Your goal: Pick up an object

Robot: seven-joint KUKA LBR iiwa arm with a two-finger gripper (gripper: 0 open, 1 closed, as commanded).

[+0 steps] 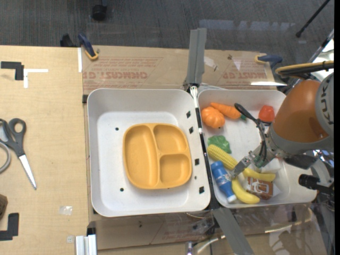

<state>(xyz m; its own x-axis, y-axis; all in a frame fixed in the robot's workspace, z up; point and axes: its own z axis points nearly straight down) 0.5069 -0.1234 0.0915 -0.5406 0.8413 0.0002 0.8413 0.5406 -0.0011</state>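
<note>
My gripper (pixel 251 163) is down inside the right bin (pixel 240 202), under the orange wrist band, at the bin's middle right. It hangs just above a yellow banana (pixel 245 193) and a brown packet (pixel 260 187). A corn cob (pixel 222 155) and a blue bottle (pixel 222 179) lie just left of it. Farther back are a green pepper (pixel 219 142), an orange fruit (pixel 213 119), a carrot (pixel 226 110), a red piece (pixel 266 112) and a black utensil (pixel 248 115). The arm hides part of the bin's right side.
The left bin (pixel 101 142) holds a yellow-orange divided plate (pixel 157 155). Scissors (pixel 20 147) lie on the bench at the far left. Cardboard and clamps (pixel 88 47) sit behind the bins. A grey divider post (pixel 196 54) stands between the bins at the back.
</note>
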